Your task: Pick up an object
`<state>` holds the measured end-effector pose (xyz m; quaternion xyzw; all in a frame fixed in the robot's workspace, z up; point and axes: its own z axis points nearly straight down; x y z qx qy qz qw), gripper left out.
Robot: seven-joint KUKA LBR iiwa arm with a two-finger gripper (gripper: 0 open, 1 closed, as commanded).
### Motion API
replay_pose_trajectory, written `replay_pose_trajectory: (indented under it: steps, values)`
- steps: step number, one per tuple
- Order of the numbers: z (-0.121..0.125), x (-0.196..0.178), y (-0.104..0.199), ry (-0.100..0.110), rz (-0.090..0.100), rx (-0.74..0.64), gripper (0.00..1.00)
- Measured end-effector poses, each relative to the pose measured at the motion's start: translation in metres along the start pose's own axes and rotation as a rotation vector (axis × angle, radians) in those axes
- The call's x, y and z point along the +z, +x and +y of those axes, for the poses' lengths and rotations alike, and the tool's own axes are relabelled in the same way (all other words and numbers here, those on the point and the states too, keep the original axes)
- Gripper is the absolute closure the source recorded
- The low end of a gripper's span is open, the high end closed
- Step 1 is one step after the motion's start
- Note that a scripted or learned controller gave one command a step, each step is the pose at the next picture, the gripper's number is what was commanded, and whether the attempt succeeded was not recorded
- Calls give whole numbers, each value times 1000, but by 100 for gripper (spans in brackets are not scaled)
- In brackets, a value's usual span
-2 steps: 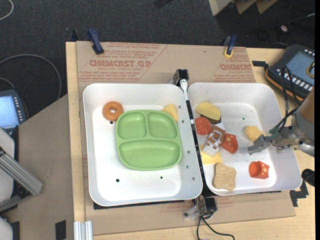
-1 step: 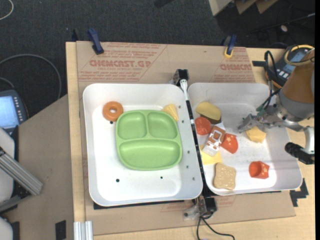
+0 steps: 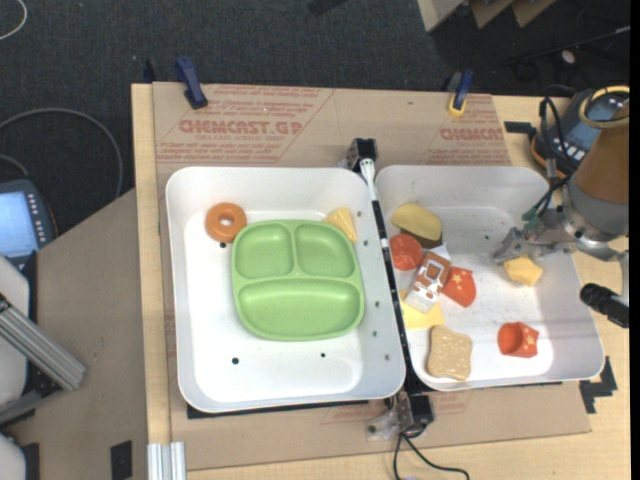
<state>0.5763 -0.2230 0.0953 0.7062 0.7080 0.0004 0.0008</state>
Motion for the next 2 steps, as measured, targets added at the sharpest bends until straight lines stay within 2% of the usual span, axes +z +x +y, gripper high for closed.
replay_pose_trajectory:
  steps: [1, 2]
  values:
    - [9, -124, 78, -11, 0, -6, 100]
    - [-9, -135, 142, 4, 4, -4, 100]
